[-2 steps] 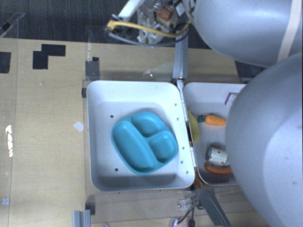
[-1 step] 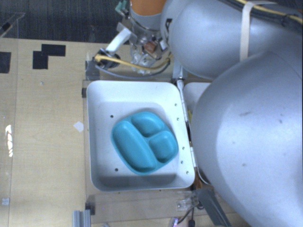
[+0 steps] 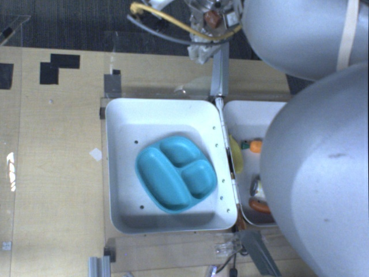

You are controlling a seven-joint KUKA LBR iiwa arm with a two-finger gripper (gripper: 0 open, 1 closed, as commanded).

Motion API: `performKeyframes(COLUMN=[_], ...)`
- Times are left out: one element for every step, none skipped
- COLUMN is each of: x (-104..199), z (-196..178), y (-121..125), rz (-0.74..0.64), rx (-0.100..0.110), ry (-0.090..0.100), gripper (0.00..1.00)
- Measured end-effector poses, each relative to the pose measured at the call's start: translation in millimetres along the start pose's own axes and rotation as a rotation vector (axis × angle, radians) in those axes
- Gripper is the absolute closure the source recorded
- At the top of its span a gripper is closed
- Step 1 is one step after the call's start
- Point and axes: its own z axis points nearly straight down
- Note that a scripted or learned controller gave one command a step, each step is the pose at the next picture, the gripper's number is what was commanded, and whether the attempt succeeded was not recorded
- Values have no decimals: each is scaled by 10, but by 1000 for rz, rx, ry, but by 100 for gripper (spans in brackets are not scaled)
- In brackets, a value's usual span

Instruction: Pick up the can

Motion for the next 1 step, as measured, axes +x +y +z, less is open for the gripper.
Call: performKeyframes(x=[103], z=[1061], y=[-326], rz=[43], rx=[1], ry=[-4], gripper=[100])
